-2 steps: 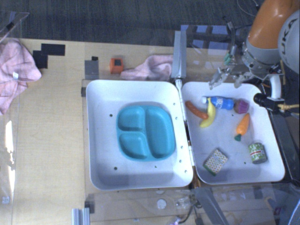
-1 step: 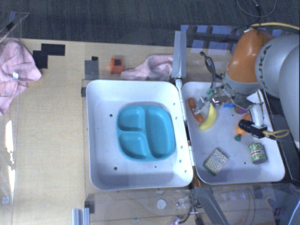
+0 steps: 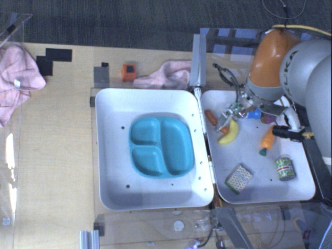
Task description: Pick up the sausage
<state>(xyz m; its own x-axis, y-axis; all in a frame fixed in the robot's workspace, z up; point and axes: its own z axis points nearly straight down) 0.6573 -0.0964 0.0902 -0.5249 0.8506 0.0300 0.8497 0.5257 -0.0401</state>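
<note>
My arm, grey with its orange band, comes in from the right and bends down over the far part of the right bin. The left bin sits beside it, their rims meeting along the middle, and it holds a blue divided tray at its centre. Both bins rest on a pale wooden bench.

Off the bench's far left corner hangs a pink cloth, and a second, smaller pink cloth lies bunched just behind the left bin. Near it sit a small orange block and a grey block.

My claw hangs low at the near-left part of the right bin, directly over a yellow banana, and I cannot tell whether it is apart or together from this angle. The sausage, reddish-brown and slanted, lies just to the left of my claw, close to the bin's left wall, and I cannot tell whether I touch it.

Elsewhere in the right bin lie a patterned sponge toward the front, a small green-labelled can at the right, an orange carrot between them and farther back, and a little blue piece by my wrist.
</note>
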